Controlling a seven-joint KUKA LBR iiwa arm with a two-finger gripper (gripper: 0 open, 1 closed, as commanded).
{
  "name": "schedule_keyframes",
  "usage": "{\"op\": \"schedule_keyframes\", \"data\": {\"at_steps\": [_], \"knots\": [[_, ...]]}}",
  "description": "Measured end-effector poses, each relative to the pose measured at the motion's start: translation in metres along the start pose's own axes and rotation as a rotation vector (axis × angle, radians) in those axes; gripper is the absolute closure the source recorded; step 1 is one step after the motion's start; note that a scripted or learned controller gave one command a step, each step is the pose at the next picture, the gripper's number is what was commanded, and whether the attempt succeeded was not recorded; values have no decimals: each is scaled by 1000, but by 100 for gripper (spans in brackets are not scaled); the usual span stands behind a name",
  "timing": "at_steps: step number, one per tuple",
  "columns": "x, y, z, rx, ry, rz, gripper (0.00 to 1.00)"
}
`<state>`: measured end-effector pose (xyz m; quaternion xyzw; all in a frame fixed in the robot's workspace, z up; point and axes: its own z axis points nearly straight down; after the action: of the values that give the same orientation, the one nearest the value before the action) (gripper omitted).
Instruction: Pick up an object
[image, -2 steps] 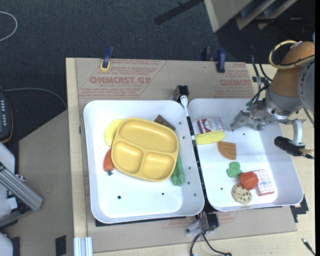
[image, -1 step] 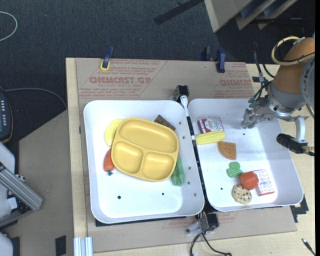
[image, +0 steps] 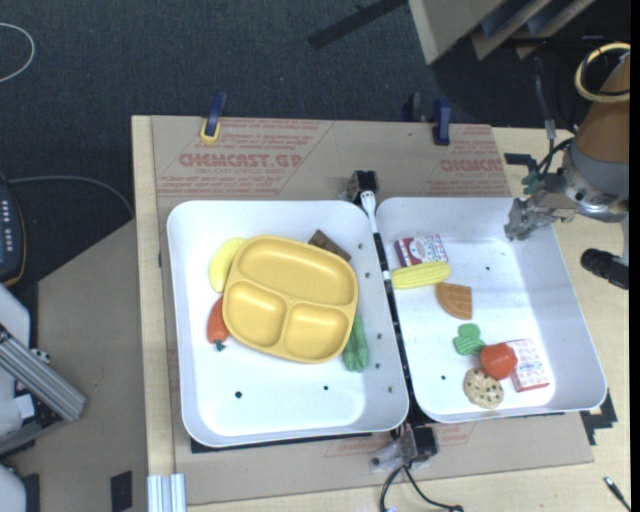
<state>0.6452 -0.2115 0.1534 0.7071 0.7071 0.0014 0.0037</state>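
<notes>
My gripper (image: 519, 226) hangs over the far right corner of the right bin (image: 560, 300), with nothing seen between its fingers. In that bin lie a corn cob (image: 421, 274), a red-and-white packet (image: 421, 249), an orange wedge (image: 456, 299), a green piece (image: 467, 339), a red tomato (image: 498, 359), a cookie (image: 484, 388) and a second small packet (image: 530, 364). All of them are left of and nearer than the gripper.
The left bin (image: 200, 380) holds a yellow divided tray (image: 290, 298) lying over a yellow item (image: 224, 262), a red-orange item (image: 216, 324), a green item (image: 356, 346) and a brown piece (image: 327, 243). Clamps (image: 210, 120) stand at the board's far edge.
</notes>
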Motion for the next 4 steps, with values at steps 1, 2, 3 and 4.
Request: {"op": "schedule_keyframes", "data": {"at_steps": [1,2,3,4], "knots": [[-3,2,-44,2,1,-1,100],[-3,3,-74,2,1,-1,100],[40,-12,-81,8,5,-4,100],[88,-32,-90,9,6,-5,100]]}}
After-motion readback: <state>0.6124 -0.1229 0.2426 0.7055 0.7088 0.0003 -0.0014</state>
